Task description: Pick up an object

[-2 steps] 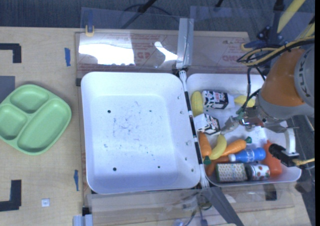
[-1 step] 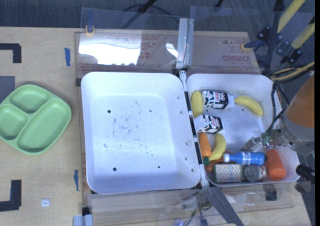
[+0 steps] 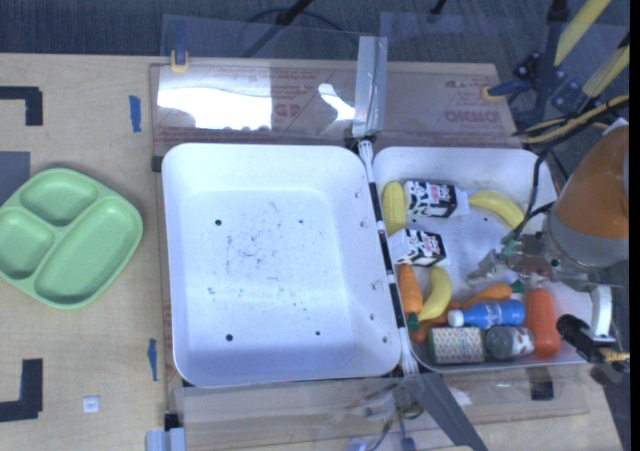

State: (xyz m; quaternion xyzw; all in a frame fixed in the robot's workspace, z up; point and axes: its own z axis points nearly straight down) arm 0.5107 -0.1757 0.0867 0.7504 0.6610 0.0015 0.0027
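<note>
Metal claw [image 3: 505, 261] low in right bin [image 3: 455, 157], grip state unclear. Curved yellow banana [image 3: 497, 205] near bin's far edge; glossy blue bottle [image 3: 495, 314] by near edge.

In my right bin [image 3: 455, 157], counted: three bananas [image 3: 394, 207], two black-and-white cartons [image 3: 433, 199], two carrots [image 3: 542, 322], one blue bottle [image 3: 492, 315], one speckled can [image 3: 456, 344]. Left of that bin: one more white bin [image 3: 190, 174] and, farther left, one green tray [image 3: 68, 236].
</note>
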